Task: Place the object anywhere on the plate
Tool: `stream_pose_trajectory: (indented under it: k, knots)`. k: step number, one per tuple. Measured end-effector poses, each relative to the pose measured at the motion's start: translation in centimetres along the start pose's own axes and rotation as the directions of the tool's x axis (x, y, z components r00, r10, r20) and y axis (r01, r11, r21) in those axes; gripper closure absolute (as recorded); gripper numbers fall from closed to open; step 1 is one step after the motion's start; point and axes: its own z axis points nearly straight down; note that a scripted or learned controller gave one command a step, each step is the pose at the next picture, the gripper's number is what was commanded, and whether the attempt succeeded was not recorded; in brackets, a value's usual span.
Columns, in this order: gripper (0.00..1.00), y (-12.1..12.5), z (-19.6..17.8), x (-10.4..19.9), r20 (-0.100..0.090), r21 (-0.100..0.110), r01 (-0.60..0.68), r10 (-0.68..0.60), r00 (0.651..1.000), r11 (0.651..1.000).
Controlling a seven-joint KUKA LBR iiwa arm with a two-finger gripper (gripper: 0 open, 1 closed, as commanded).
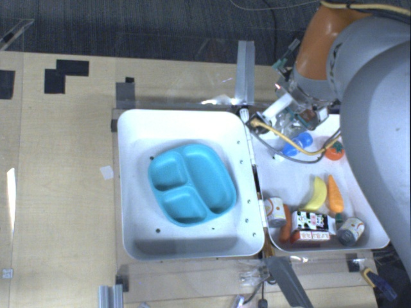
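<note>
Camera view: pale wooden bench [58,191], dark carpet behind. Blue three-compartment plate [191,182] in left bin [135,140]. Gripper [297,124] low over right bin [367,226]; opening impossible to judge. Banana [316,194], carrot [335,195] loose near front.

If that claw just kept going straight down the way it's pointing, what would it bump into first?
Probably the small blue object right beneath the claw, near the top of the right bin. The slanted view makes height hard to judge, and the yellow cable looping beside it might brush first.
</note>
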Motion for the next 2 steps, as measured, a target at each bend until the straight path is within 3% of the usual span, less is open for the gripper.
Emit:
stream_pose_trajectory:
  k: [1,2]
  knots:
    - [1.0,-4.6,2.6,5.8,0.0,0.0,-0.038,0.038,0.999,0.999]
    - [1.0,-11.0,10.1,3.7,-0.013,-0.012,0.115,-0.115,0.993,0.993]
